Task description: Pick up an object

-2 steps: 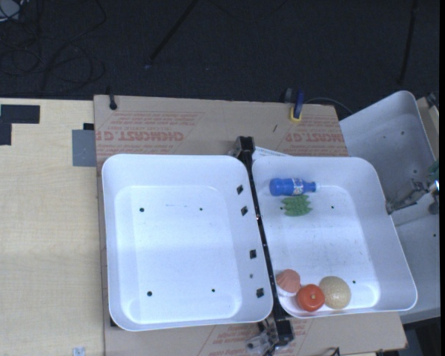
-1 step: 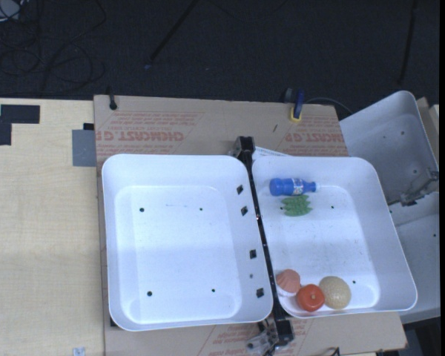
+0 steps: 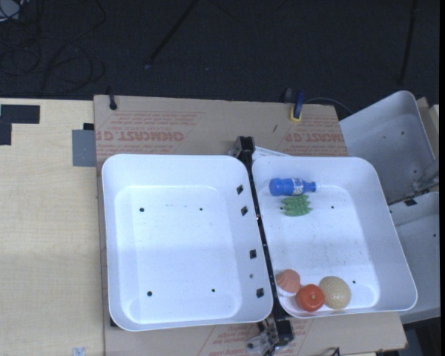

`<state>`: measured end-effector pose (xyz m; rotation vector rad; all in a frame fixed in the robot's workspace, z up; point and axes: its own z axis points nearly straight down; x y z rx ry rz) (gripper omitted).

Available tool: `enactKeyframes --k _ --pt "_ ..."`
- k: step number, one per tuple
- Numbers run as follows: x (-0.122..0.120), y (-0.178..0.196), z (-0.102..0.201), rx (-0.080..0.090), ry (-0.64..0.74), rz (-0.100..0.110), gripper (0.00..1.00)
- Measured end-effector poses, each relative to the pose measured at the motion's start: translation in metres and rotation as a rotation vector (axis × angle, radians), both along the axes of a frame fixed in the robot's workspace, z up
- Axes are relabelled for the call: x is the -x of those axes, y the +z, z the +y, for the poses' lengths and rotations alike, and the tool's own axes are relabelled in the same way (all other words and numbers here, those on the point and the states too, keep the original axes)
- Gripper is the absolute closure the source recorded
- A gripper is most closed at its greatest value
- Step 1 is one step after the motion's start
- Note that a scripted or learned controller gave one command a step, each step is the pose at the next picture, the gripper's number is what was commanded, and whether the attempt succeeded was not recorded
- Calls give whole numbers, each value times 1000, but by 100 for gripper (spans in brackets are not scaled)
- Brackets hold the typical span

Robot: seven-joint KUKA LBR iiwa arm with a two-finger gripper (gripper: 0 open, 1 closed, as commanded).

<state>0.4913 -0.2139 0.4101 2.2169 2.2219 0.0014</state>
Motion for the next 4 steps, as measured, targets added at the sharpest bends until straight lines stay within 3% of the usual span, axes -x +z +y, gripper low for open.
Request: enactKeyframes --k 1,2,3,4 --pt "16 51 0 1 0 -1 0" --pt "15 105 0 1 1 -1 0" --pt "15 129 0 0 1 2 0" --pt "15 119 1 -1 1 6 0"
